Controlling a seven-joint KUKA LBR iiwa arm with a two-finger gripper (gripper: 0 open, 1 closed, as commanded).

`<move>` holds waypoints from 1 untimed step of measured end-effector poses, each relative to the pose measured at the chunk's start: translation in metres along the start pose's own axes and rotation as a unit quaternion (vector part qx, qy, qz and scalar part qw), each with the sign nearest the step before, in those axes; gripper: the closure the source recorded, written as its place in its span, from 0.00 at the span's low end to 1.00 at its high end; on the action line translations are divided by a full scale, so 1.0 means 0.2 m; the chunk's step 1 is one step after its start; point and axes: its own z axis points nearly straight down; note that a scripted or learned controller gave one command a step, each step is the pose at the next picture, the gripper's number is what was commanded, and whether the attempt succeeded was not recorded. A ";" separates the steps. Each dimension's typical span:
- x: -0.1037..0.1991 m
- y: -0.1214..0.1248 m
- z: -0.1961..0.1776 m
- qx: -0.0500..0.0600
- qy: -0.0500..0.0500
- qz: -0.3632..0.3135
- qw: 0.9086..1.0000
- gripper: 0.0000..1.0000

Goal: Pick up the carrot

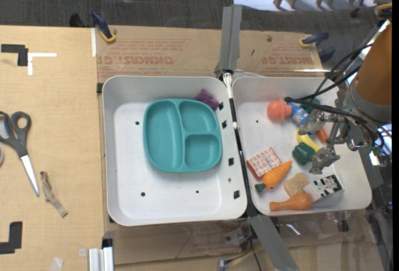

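Note:
The carrot [277,174] is orange with a green top and lies at a slant in the right bin [249,133], near its front left. My gripper [320,162] hangs over the right side of that bin, to the right of the carrot and clear of it. It sits just above a green toy [303,153] and a black-and-white card [328,184]. The grey arm with its orange band [378,70] comes in from the right, trailing black cables.
Around the carrot lie a red-patterned box [263,161], a bread slice [296,184], and an orange gourd [292,203]. Farther back are a yellow piece [306,139], a blue toy [300,116] and an orange-red fruit [278,109]. The left bin [121,157] holds a teal divided plate [184,136] and a purple item [207,99]. Scissors [20,145] lie on the bench.

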 end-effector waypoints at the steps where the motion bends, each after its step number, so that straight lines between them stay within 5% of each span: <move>1: 0.08 0.12 0.67 0.001 -0.006 -0.095 0.995 0.00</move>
